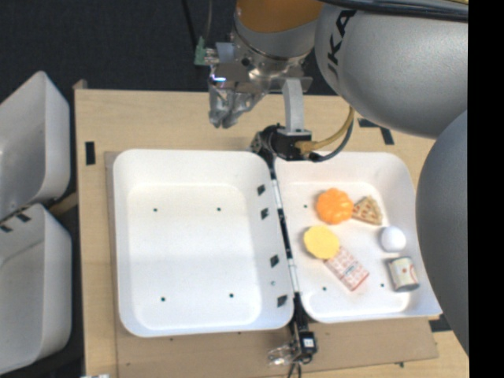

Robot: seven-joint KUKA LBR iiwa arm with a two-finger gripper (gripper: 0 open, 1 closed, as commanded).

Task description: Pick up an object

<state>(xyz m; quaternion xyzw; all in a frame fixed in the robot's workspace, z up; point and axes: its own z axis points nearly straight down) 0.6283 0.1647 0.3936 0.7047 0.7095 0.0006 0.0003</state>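
Observation:
My gripper [226, 110] hangs high above the bench, over the back edge of the left bin [126, 211]; nothing shows between its fingers. In the right bin [394, 172] lie an orange lumpy toy [334, 205], a tan waffle-like wedge [367, 210], a white ball [391, 238], a yellow disc [321, 242], a pinkish patterned packet [346, 270] and a small grey can with a label [402, 274]. All of them sit well right of and below the gripper.
The grey arm [394, 53] fills the upper right and overhangs the right bin's back corner. A ridge [279, 235] with black clips divides the two bins. White blocks [31, 148] stand off the bench at the left.

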